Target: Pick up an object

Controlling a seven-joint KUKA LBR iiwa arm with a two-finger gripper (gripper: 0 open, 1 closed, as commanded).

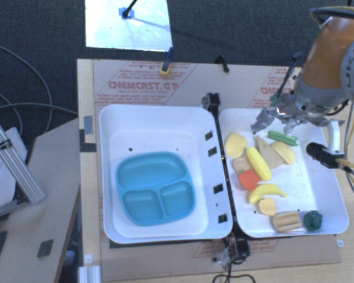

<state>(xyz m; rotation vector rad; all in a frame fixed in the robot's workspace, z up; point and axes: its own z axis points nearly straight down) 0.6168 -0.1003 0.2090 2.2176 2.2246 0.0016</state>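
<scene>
The gripper point(277, 120) hangs with fingers spread, holding nothing. The green bean point(282, 138) lies just below it in the right bin point(330, 208); drop straight down, straddle its narrow width, then close

The arm point(336, 52) has a rounded grey casing with a broad orange band above a grey wrist, ending in a metallic gripper point(277, 118) with thin dark cables.
</scene>
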